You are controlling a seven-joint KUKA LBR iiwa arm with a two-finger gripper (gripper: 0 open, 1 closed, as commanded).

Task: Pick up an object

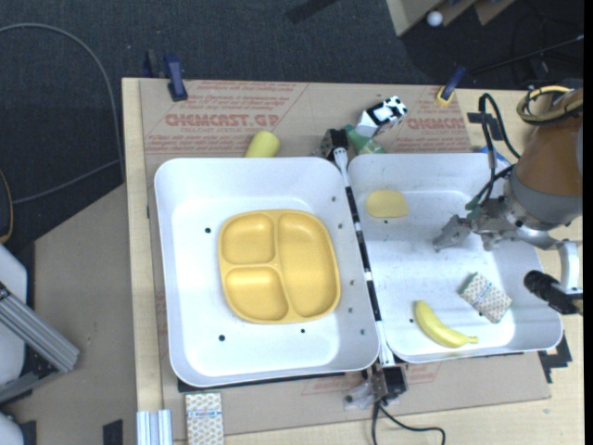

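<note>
- Nearest me, the curved yellow plastic banana (443, 326) lies in the shallow white right bin (408, 248), long axis roughly across the bin.
- The checkered flat packet (485, 297) sits just right of the banana.
- My grey two-finger gripper (451, 233) hangs beyond the banana; its opening I cannot tell.

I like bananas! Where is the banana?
The banana lies in the right bin, near its front edge, beside the patterned packet.
</note>
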